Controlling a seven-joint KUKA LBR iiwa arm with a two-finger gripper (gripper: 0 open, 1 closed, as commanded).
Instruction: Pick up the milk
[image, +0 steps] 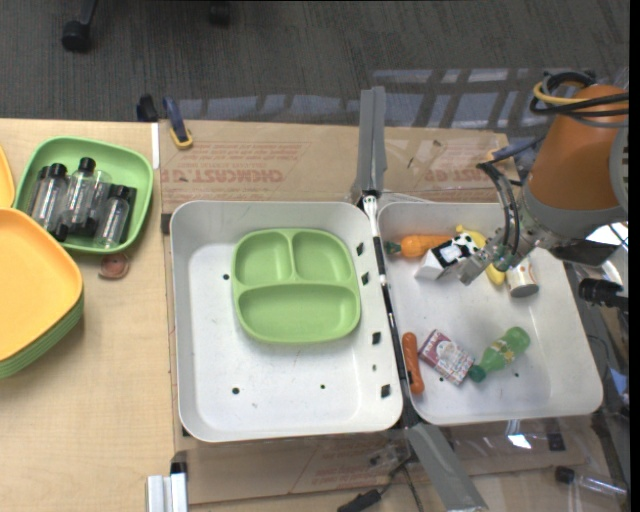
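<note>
End effector low in right bin, beside milk, positioned for grasp; grip state unclear, cannot tell whether anything held.

Both white bins look like smooth, slightly glossy plastic, as does the green tray, while the bench shows pale matt wood, the cardboard beneath is dull brown, and the arm gleams orange.
</note>
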